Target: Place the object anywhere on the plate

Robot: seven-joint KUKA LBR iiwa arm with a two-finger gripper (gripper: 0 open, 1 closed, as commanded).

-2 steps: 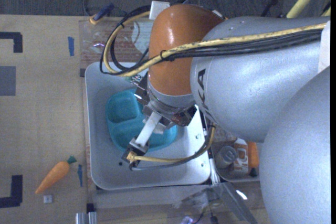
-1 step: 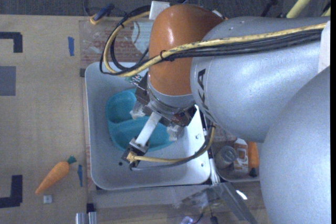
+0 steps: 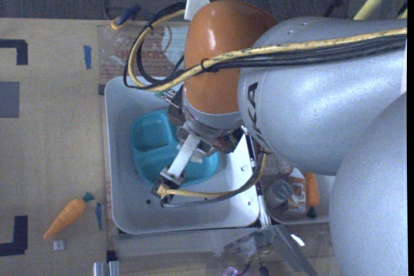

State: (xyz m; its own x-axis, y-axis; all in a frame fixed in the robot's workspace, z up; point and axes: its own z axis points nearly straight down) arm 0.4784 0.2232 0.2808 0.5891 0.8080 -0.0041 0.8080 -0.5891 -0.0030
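A blue divided plate (image 3: 154, 139) lies in the left white bin (image 3: 123, 203), toward its far side. My gripper (image 3: 208, 141) hangs low over the plate's right part, mostly hidden under the wrist and its orange band. An orange toy carrot (image 3: 65, 218) with a green top lies on the bench outside the bin, off its near-left corner.
The grey arm covers most of the right bin. At its near-left edge I see a grey can (image 3: 279, 192), a white and orange carton (image 3: 296, 194) and a small orange thing (image 3: 312, 189). Blue tape marks (image 3: 87, 56) dot the wooden bench.
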